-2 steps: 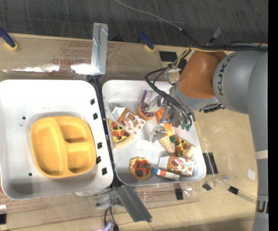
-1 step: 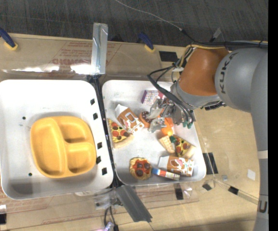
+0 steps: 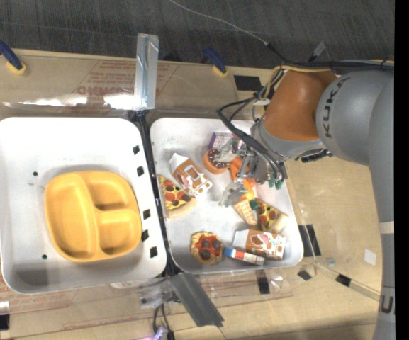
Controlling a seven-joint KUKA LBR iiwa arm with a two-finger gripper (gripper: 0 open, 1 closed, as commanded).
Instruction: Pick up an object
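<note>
In the right-hand shallow white bin (image 3: pixel 163 137), I have the grey arm's two-finger gripper (image 3: pixel 250 179) low over the toys, near the upper middle of the pile. It hangs just beside the round orange ring-shaped toy (image 3: pixel 216 161) and above the wedge-shaped pizza-slice toy with coloured toppings (image 3: pixel 259 213). From this slanted view I cannot tell whether the jaws are spread or closed, and the wrist hardware hides what lies directly beneath them. Something pale and greyish sits at the tips, but it may be part of the tool, so I will not call it a catch.

Other candidates lie apart: the small white and orange carton (image 3: pixel 191 176), the pizza slice by the bin wall (image 3: pixel 175 195), the round pizza toy (image 3: pixel 206 247) and the flat white and brown packet (image 3: pixel 261 244) near the front. The yellow divided plastic tray (image 3: pixel 93 213) rests in the left-hand white bin (image 3: pixel 16 137).

As I judge it, the reach is made; grasp and lift remain unproven.
</note>
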